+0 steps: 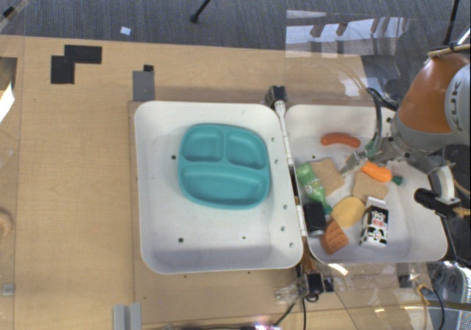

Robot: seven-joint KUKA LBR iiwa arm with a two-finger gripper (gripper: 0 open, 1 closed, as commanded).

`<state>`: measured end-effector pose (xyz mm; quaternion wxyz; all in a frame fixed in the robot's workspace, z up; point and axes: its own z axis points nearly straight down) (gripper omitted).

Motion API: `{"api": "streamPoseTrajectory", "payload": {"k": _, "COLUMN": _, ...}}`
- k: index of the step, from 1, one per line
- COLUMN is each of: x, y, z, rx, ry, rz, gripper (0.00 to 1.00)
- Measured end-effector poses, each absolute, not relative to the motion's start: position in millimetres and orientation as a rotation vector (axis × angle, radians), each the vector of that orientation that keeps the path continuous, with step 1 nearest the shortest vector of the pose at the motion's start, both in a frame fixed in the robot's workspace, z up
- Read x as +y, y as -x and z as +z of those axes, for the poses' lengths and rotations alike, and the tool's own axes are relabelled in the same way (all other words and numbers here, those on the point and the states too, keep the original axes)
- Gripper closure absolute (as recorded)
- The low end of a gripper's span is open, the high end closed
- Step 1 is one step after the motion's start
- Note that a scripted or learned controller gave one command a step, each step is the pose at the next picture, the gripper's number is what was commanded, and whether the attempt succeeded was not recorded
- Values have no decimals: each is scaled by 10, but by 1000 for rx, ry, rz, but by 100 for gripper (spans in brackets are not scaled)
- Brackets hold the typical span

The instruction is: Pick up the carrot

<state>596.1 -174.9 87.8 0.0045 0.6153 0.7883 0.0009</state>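
Likely light, rigid, smooth toy carrot (376, 171); best gripped across thick orange middle. End effector (366, 155) just beside; finger state impossible to tell.

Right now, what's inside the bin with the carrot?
The right bin holds the carrot, a sausage, bread slices, a milk carton, a yellow piece and leafy greens. The arm covers the bin's far corner.

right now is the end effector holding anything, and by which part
It cannot be told. The end effector sits low in the right white bin, right beside the small orange carrot, but nothing visibly sits between its tips.
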Motion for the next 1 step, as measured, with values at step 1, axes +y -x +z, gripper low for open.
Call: {"api": "streamPoseTrajectory", "payload": {"k": 1, "x": -1718, "y": -6013, "z": 1014, "rx": 2463, "ry": -1918, "rz": 17, "gripper": 100}}
